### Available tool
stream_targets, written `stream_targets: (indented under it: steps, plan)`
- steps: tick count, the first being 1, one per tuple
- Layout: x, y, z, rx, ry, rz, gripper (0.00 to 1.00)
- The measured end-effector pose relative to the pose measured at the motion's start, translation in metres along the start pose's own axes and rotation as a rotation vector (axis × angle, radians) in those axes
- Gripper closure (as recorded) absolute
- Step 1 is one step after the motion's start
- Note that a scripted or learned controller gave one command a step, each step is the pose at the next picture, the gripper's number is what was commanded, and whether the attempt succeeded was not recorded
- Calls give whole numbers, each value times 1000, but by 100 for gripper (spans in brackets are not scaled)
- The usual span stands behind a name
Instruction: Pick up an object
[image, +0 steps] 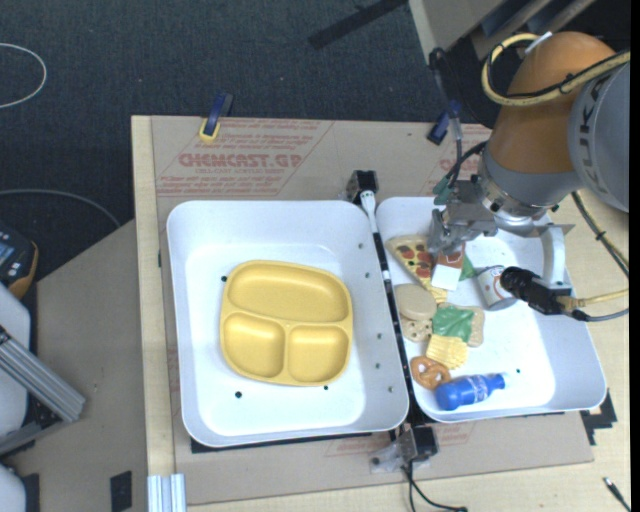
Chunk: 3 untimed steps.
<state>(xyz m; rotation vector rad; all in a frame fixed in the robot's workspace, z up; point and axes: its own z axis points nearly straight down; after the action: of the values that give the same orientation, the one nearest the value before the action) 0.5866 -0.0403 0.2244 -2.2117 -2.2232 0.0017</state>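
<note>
Nearest in the right bin lies a blue bottle on its side; it is judged light, stiff and smooth, best taken across its round body, though it may roll. Just behind it are a pretzel, a yellow cracker, a green piece and a tan biscuit, all judged light, small and flat, so hard to pinch. Farther back the hand is lowered over a pizza slice; whether it is apart or together cannot be told, being hidden by the wrist.

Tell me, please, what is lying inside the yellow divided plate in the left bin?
The yellow divided plate shows three bare compartments with nothing lying in them. Whatever lies beneath it on the left bin floor is covered.
</note>
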Motion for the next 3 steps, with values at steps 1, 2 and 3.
stream_targets:
  steps: [1,2,3]
  plan:
    - [24,5,-7,-7,-3,2,100]
    - [13,-4,-2,-1,-3,7,100]
    - [5,11,2,-7,-4,6,100]
